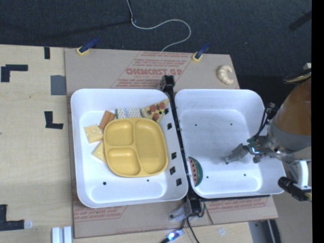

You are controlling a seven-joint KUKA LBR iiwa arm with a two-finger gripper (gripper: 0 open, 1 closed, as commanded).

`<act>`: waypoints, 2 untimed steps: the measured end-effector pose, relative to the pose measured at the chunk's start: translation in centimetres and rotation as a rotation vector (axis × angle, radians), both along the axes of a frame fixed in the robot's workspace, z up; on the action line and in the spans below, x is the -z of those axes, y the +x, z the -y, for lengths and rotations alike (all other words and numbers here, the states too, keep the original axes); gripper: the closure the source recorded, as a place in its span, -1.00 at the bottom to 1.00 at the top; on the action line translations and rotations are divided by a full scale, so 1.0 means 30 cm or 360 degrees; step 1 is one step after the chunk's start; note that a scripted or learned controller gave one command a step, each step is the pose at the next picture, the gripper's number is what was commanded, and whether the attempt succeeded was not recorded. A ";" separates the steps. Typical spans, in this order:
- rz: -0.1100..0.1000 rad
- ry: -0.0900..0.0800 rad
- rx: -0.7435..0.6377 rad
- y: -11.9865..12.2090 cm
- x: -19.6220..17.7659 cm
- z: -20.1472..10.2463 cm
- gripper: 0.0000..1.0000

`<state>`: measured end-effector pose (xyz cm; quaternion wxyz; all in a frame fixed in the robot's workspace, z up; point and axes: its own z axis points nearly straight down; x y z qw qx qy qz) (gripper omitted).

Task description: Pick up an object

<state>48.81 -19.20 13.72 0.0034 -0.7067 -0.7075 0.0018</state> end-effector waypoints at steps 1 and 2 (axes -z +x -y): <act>0.0008 -0.0004 0.0000 -0.002 0.178 -0.004 -1.00; 0.0011 -0.0005 0.0000 0.001 0.134 -0.003 1.00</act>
